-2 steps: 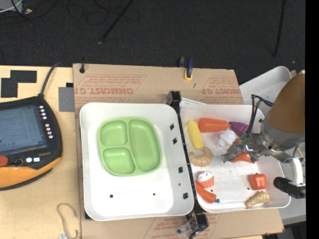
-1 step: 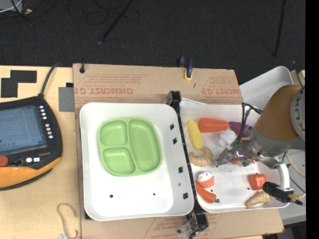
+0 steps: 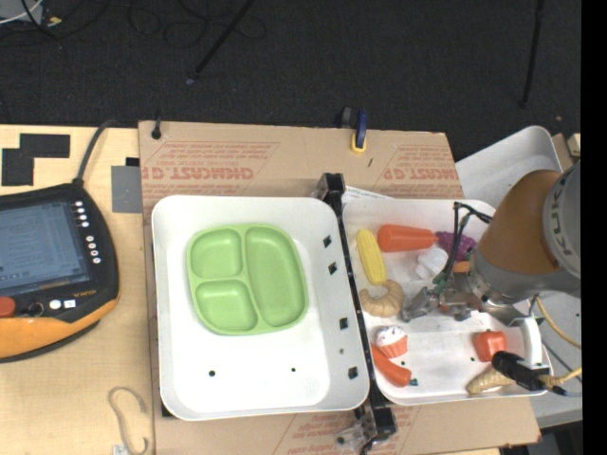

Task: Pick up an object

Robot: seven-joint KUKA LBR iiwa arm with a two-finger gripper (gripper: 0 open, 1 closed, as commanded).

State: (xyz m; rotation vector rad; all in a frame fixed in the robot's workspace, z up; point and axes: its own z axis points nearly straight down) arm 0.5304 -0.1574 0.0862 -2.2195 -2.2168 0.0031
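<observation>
The scene is ordered from the gripper (image 3: 414, 303) outward. Well away from it, toward the view's left, the left bin (image 3: 180, 368) is seen, and in it a green divided tray (image 3: 248, 280) is held. The gripper itself is lowered into the right bin (image 3: 446, 387), with the grey arm (image 3: 531, 235) reaching in from the view's right.

Whether anything is pinched cannot be told; the tip is too small and dark for its state to be judged, and nothing is clearly seen between it.

Just beside the tip, on its left, a tan croissant-shaped toy (image 3: 383, 299) is found, touching or nearly touching it. It is judged the likeliest target. Its curved body is laid roughly across the bin, bending upward at its left end.

Just beyond it, up and left of the tip, a yellow corn cob (image 3: 371, 256) is laid with its long axis running away from the viewer. Above the tip an orange carrot (image 3: 406, 238) is set crosswise. Below and left, a small white and red toy (image 3: 391, 343) is seen.
</observation>
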